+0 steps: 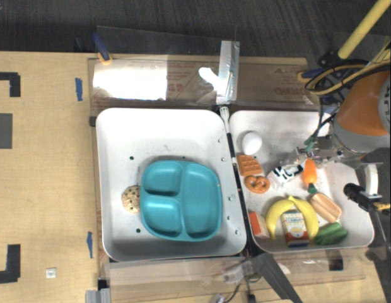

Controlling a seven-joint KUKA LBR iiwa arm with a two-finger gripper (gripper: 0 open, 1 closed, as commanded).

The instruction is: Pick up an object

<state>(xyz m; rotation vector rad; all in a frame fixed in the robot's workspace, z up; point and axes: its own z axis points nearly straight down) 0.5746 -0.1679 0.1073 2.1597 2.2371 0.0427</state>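
Right half of frame: the right bin point(271, 122) holds a crowd of toy food; the left bin point(113, 131) holds a teal plate point(181, 197) and a cookie point(130, 198).
Gripper point(315, 151): at the right bin's upper right, over the clutter; whether it is open or closed, I cannot tell.
Nearest target: the carrot point(309, 172), just below the gripper in the frame, between a black-and-white toy point(285, 171) and a sausage point(325, 206).
Handling: probably light, stiff moulded plastic, smooth and a little slippery, not fragile. It tapers, so a squeeze near the tip may push it out.
Where to hold: across the thick orange middle, closing on its two long sides.
Risk: the black-and-white toy sits near enough to be nudged; the banana point(285, 208) and can point(295, 226) lie lower in the frame, apart from the carrot.
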